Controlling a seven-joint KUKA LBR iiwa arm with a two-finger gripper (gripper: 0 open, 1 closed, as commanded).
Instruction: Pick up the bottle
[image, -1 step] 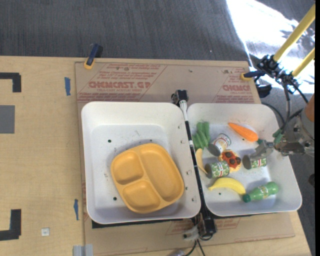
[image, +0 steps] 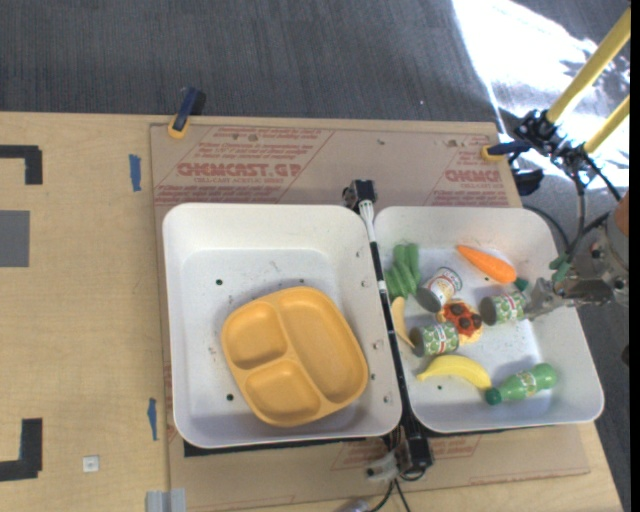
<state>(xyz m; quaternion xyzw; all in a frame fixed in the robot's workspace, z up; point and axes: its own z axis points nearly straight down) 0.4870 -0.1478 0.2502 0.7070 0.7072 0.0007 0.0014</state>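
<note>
The green bottle (image: 522, 382) lies on its side near the front of the right bin (image: 575, 345), cap end pointing left, just right of a yellow banana (image: 455, 371). My gripper (image: 543, 298) reaches in over the bin's right rim, low above the floor. Its tip is right beside a dark can with a green label (image: 505, 307), roughly 85 px behind the bottle. I cannot make out anything held between the fingers.
The right bin also holds an orange carrot (image: 486, 263), a green pepper-like piece (image: 405, 268), two more cans (image: 440, 288) (image: 436, 339) and a small red and black toy (image: 462, 316). A yellow divided plate (image: 293, 354) sits in the left bin (image: 200, 250).
</note>
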